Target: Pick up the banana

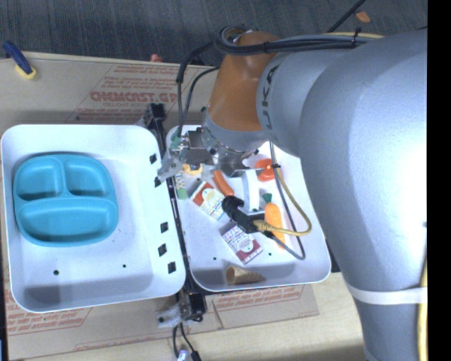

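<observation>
My gripper [179,156] is low over the far left corner of the right bin [316,256], close to the wall between the two bins. A small yellow piece [191,170] shows just under it; this may be part of the banana, mostly hidden by the wrist. I cannot tell whether anything sits between the gripper's tips. The arm's grey body and orange band cover the far and right parts of this bin.
In the right bin lie an orange carrot [224,183], a white and red packet [208,199], a dark red packet [243,244], a cone [243,277], a yellow-orange piece [273,215] and a green bit [182,192]. The left bin [135,273] holds a blue divided plate [64,198].
</observation>
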You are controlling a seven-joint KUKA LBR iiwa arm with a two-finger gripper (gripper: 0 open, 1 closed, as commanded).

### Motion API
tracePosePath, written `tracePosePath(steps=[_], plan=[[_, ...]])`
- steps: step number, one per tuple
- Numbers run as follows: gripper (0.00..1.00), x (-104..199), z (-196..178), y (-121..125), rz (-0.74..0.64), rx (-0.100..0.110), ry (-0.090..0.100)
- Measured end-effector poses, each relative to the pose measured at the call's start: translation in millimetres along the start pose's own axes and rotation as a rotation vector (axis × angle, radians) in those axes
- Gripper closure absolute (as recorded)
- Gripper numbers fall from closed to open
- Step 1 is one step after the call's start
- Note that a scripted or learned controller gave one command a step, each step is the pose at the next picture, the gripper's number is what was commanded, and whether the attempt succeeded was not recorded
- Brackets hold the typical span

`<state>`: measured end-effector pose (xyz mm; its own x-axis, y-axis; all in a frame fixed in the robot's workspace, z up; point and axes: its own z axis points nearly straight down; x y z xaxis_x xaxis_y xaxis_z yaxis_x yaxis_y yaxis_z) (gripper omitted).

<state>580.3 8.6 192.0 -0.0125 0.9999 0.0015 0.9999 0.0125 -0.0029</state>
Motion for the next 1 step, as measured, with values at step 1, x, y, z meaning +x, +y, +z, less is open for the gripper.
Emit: tracePosePath(steps=[1], plan=[[0.00, -78.1, -90.8, -46.9, 0.001, -0.001, -0.002]])
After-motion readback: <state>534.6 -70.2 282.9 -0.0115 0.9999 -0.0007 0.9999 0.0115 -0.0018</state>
